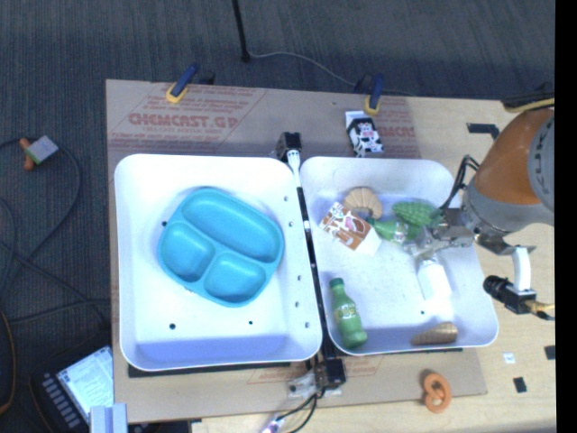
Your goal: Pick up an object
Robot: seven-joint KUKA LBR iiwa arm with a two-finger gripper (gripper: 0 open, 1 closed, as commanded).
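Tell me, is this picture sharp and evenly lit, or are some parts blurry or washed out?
Camera view: soft all over, label print unreadable; the white bins are bright, nearly washed out at the rims; the blue tray reads clearly, with a faint shadow under it; the arm's hand looks smeared.

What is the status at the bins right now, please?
Gripper low in the right bin, grip unclear. Green toy and white tube beside it. Green bottle and blue tray lie apart.
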